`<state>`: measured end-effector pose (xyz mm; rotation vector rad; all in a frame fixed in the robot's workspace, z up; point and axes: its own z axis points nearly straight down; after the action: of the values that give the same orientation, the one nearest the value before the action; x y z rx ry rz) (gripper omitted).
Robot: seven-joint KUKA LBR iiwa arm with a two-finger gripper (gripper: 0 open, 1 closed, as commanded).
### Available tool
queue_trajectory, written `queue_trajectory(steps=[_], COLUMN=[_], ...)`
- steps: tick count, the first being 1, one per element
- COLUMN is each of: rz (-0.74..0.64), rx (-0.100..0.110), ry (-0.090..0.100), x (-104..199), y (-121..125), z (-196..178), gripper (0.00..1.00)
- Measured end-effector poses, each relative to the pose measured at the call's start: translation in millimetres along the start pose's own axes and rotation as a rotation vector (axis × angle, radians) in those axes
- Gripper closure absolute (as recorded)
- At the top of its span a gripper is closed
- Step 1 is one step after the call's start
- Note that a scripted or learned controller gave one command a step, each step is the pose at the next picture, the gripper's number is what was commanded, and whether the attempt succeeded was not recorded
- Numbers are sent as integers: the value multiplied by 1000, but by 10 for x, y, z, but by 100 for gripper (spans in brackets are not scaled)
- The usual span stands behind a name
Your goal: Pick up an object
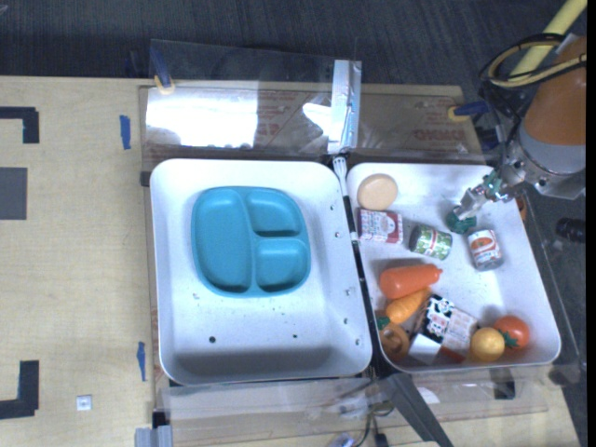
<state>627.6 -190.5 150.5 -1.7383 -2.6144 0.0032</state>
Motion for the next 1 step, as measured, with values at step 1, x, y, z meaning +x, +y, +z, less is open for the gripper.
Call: queue_trajectory(steps=[1], rz=[-89], rx=[-10], ry=[-9], x=[-438], y=[160], z=[-449], gripper=[100])
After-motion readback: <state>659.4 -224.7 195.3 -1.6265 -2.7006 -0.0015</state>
